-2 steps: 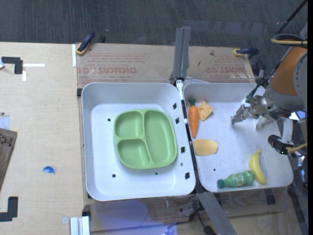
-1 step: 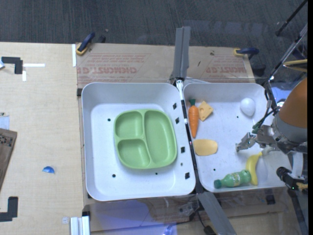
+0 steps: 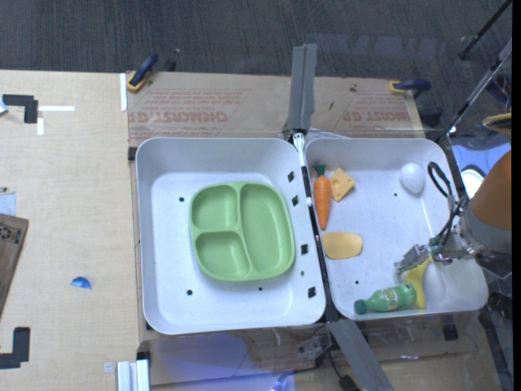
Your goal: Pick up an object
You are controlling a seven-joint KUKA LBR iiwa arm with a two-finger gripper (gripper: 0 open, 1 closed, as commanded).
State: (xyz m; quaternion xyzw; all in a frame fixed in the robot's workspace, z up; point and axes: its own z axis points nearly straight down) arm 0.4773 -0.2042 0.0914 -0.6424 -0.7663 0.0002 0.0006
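The right bin (image 3: 383, 222) holds several objects. An orange carrot (image 3: 322, 201) lies along its left wall, with a yellow wedge (image 3: 341, 184) beside it. A flat yellow oval piece (image 3: 342, 245) rests below them. A white ball (image 3: 412, 177) sits at the back right. A green bottle (image 3: 388, 300) lies on its side at the front. A small yellow object (image 3: 418, 274) sits just above the bottle. My gripper (image 3: 413, 260) is low in the bin's right front part, right over that yellow object. Whether it touches the object is unclear.
The left bin (image 3: 163, 235) carries a green divided plate (image 3: 242, 231). A black loop (image 3: 440, 179) lies by the right bin's right wall, close to the arm (image 3: 492, 206). A grey divider post (image 3: 303, 88) stands behind the bins.
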